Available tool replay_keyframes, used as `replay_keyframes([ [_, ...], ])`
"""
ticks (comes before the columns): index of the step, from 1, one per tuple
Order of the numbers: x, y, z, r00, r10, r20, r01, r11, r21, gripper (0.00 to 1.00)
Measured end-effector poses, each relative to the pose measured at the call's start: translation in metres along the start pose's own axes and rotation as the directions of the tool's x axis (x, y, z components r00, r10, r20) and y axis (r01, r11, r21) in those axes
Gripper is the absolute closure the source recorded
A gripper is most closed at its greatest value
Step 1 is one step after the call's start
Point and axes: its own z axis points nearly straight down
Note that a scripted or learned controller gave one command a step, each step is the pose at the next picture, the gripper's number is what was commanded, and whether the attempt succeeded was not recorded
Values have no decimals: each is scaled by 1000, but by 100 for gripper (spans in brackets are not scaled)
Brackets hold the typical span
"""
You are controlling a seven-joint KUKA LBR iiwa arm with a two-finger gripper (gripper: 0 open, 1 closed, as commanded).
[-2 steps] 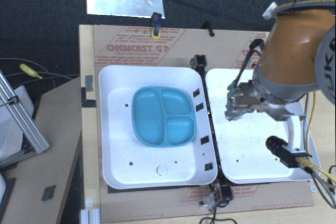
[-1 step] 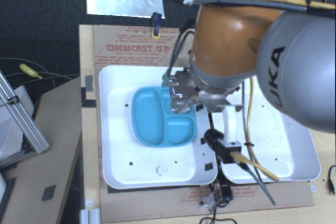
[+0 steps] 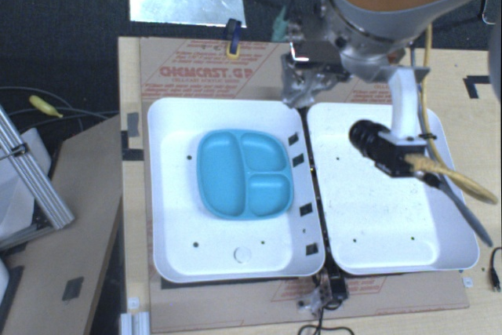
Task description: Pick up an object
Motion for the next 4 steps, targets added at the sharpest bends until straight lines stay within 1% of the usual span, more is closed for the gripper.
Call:
replay_keyframes([
  [1,0,0,-2,1000,-5,6,5,1000,15,100],
  [2,0,0,-12,1000,-11,5,11,1000,14,100],
  [3,-20,-5,157,1000,8,15,-8,999,35,100],
  [4,-40,0,-34,1000,4,2,-4,1000,-1,100],
])
